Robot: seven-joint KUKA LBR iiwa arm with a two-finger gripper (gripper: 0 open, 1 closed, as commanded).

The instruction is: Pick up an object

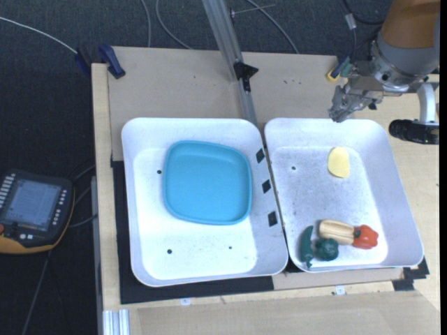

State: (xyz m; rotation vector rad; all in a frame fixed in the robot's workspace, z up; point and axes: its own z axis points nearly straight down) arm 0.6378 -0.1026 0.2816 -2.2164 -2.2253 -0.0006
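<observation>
Gripper: one two-finger gripper (342, 112) hung over the back rim of the right bin, near its back left corner; nothing showed between its tips.
Fingers: too small and dark against the rim to tell whether they were parted or closed.
Arm: one grey arm (408, 26) with an orange band came in from the upper right, well above the bench.
Right bin: one white bin (398, 187) held four things.
Yellow piece: one pale yellow rounded object (339, 162) lay in the back half of the right bin, nearest the gripper but apart from it.
Front cluster: three toy foods lay together by the front rim of the right bin; one tan bun-like roll (336, 230), one red pepper-like piece (365, 237) touching its right end, one dark green vegetable (318, 247) just in front and to the left.
Left bin: one white bin (140, 187) held one blue square plate (207, 182), set toward its back right.
Bench: one wooden bench (174, 82) carried both bins side by side.
Floor: one handheld control pendant (31, 208) lay left of the bench.
</observation>
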